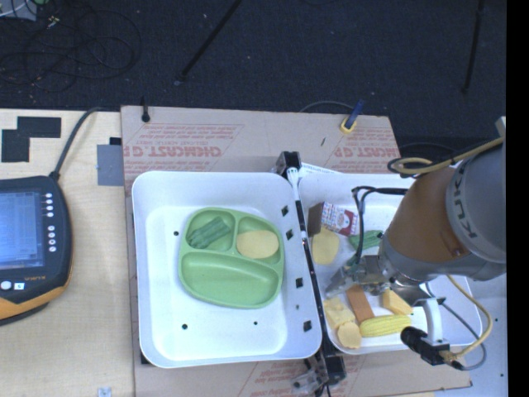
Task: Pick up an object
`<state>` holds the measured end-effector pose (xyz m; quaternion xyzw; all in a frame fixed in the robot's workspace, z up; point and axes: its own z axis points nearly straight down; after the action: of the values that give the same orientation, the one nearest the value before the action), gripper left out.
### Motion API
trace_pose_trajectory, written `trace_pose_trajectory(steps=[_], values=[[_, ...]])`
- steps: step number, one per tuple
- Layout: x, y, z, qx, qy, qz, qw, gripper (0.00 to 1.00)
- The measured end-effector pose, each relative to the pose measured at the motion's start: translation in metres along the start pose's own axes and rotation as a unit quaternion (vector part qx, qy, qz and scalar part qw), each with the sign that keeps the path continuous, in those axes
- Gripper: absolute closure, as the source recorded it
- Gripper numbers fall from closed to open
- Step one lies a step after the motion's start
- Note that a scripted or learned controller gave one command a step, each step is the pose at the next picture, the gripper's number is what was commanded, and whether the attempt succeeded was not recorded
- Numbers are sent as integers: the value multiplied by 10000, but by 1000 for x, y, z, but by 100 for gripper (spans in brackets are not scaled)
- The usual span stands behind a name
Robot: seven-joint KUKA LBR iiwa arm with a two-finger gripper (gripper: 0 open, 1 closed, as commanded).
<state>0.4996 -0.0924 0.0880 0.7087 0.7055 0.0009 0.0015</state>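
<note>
Grey metal two-finger end effector (351, 278) hangs low in the right shallow white plastic bin (388, 213), over the food toys; cannot tell its opening; orange-brown sausage-shaped toy (359, 304) lies just below it toward the near rim, long axis near-vertical in view; yellow plastic corn cob (384, 327) next beyond, lying crosswise

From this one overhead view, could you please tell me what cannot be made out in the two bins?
- The hand: the arm's wrist covers it, so its grip is unreadable.
- Right bin: its right half lies under the arm.
- Small carton: print too small to read.
- Green plate: the dark green item and yellow item are too blurred to identify.
</note>
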Motion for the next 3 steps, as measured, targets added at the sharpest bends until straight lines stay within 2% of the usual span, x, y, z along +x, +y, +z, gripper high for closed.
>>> trace_pose_trajectory(steps=[1,2,3], values=[[5,-15,0,-11,-1,-11,10000,0],[6,-15,-9,29,36,2,10000,100],[56,54,-102,-8,7,-59,10000,100]])
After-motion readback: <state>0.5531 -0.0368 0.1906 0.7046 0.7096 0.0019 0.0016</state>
